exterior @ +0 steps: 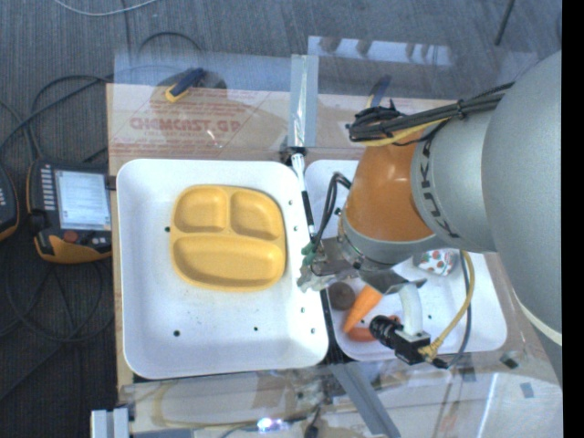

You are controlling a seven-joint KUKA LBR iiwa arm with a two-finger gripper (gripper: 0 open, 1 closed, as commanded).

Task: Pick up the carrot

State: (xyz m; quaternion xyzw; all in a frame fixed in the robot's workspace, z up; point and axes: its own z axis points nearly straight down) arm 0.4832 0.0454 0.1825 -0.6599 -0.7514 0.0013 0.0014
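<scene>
The orange carrot (363, 306) lies tilted in the near-left part of the right bin (488, 328), with its thick end towards the front. My gripper (318, 268) hangs low over the right bin's left wall, just left of and behind the carrot. The large grey and orange wrist hides most of it. Nothing shows between the gripper and the carrot.
A brown round thing (342, 294) sits against the carrot's left side. A small red thing (358, 334) lies just in front of it. A white and red object (439, 261) rests further right. The left bin (146, 336) holds a yellow divided plate (228, 235).
</scene>
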